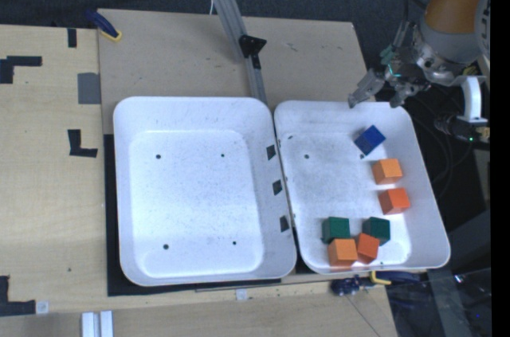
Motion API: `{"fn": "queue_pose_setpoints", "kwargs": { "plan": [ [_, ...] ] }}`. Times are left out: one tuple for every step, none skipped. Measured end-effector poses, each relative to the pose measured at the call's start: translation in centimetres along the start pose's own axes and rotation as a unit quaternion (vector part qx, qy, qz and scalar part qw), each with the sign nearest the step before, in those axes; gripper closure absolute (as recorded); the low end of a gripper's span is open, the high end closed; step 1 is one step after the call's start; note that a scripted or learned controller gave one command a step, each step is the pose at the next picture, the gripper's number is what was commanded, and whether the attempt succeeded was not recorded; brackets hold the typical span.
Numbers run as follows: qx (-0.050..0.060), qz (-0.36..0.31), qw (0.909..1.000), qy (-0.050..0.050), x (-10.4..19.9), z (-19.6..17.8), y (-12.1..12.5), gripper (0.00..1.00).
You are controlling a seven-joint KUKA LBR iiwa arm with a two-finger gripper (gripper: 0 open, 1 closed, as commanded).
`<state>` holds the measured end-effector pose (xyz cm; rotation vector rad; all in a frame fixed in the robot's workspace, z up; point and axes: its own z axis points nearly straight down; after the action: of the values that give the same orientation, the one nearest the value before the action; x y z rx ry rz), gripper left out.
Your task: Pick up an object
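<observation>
We look down on a tan bench [199, 48] with two shallow white bins side by side. The left bin [127, 192] has a bare, speckled floor with a few small dark dots. A grey metal bar [227, 1] slants down from the top of the view and ends between the two bins. The right bin [307, 184] holds seven small blocks, all along its right side and near corner. A blue block [369, 140] sits tilted near the far right corner. Below it we see an orange block [386, 170], and just below that a redder orange block [394, 201]. At the near edge four blocks cluster — a green block [336, 228] on the left, a second green block [376, 229] to its right, and two more orange blocks, one [343, 251] touching the other [367, 247], just in front of them. At the upper right the arm [458, 1], grey with an orange band, reaches in, and its gripper [381, 91] hangs over the far right rim of the right bin, near the blue block but apart from it. Its two fingers are spread, with nothing between them.
</observation>
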<state>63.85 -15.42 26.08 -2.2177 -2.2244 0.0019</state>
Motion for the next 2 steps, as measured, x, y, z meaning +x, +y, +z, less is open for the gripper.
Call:
{"fn": "queue_pose_setpoints", "kwargs": {
  "plan": [
    [0.000,0.000,1.0000,0.000,0.0,0.0,0.0,0.00],
    [0.003,0.000,1.0000,0.000,0.4,6.4,-0.4,0.00]
  ]
}}
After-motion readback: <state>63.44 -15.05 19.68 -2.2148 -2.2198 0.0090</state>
